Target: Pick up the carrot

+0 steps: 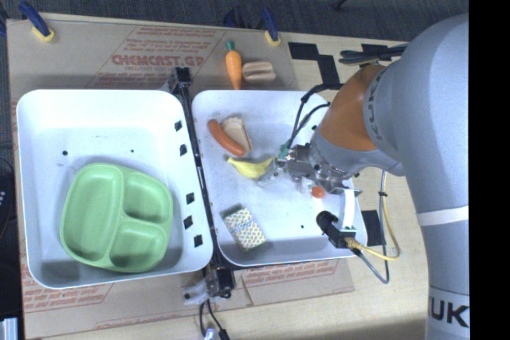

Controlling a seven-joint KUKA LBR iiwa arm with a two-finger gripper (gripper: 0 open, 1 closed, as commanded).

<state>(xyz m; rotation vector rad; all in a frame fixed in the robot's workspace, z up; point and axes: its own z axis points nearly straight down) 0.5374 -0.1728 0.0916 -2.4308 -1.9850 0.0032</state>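
Carrot [233,68] lay on the bench outside both bins, just beyond the far edge of the right bin [279,252], green top pointing away, beside a small bun-like piece [258,72]. Gripper [271,170] sat low inside the right bin, near its middle, just beside a banana [249,166]; state of opening impossible to tell. Held nothing visibly. Sausage [226,138] and bread slice [237,130] lay touching toward the bin's far-left corner. Patterned packet [245,228] rested near the near edge. Green divided plate [117,216] filled the left bin's [48,111] near half.
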